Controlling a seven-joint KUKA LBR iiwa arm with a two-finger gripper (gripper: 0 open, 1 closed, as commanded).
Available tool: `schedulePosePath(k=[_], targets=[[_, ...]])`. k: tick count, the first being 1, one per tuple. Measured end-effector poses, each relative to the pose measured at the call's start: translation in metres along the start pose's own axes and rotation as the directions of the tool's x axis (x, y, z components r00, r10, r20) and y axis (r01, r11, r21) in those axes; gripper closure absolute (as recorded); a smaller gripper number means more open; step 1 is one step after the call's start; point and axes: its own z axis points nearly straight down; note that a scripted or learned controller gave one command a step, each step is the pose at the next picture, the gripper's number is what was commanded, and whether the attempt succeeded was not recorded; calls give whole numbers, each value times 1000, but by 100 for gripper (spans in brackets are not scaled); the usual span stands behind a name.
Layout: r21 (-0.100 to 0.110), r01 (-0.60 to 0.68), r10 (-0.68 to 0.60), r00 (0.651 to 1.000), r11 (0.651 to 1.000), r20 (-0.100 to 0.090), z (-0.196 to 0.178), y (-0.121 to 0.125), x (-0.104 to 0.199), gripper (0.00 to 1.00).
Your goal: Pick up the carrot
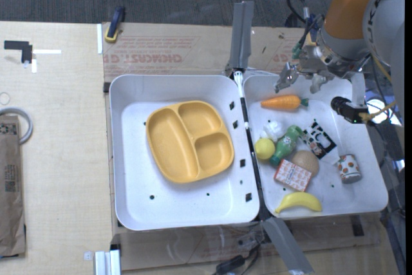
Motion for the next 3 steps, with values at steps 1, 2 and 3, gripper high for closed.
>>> schedulePosePath(k=[1, 2, 3], targets=[[-8, 139, -139, 990, 990, 2, 84, 5, -22, 0], [-4, 246, -246, 969, 969, 2, -7, 5, -37, 0], [-4, 394, -394, 919, 919, 1, 96, 4, -13, 0]])
